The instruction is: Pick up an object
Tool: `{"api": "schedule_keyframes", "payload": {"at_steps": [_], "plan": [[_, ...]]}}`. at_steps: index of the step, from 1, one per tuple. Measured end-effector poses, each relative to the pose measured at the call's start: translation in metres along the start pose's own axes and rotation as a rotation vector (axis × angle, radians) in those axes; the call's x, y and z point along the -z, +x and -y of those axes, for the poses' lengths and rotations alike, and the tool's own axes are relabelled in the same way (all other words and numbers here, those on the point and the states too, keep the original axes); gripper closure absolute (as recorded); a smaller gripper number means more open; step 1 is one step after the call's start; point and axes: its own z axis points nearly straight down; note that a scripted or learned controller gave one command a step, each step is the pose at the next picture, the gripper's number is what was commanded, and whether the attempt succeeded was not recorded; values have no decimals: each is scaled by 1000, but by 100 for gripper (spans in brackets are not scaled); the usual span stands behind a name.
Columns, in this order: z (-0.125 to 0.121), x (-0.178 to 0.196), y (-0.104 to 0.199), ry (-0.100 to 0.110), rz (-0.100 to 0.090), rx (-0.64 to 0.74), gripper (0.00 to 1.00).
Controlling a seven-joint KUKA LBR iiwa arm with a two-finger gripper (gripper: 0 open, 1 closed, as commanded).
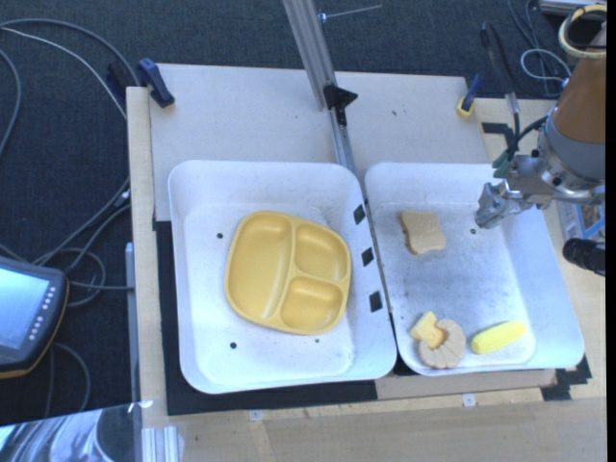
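The right bin [539, 258] holds a tan bread slice [423, 232] near its upper left. Along its front edge lie a yellow cheese piece [425, 328] against a round cookie [444, 346], and a yellow corn cob [499, 336]. My gripper [489, 209] hangs over the upper right part of this bin, to the right of the bread slice and apart from it. Nothing shows between its fingertips.
The left bin [192, 287] carries a yellow divided plate [287, 271]. A metal rail [313, 46] slants from the top down to the divider between the bins. Blue clamps [154, 80] sit on the bench's back corners. Cables lie on the dark floor.
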Motion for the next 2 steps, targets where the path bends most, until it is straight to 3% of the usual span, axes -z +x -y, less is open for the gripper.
{"api": "schedule_keyframes", "payload": {"at_steps": [2], "plan": [[-3, 0, 107, 0, -1, 1, 100]]}}
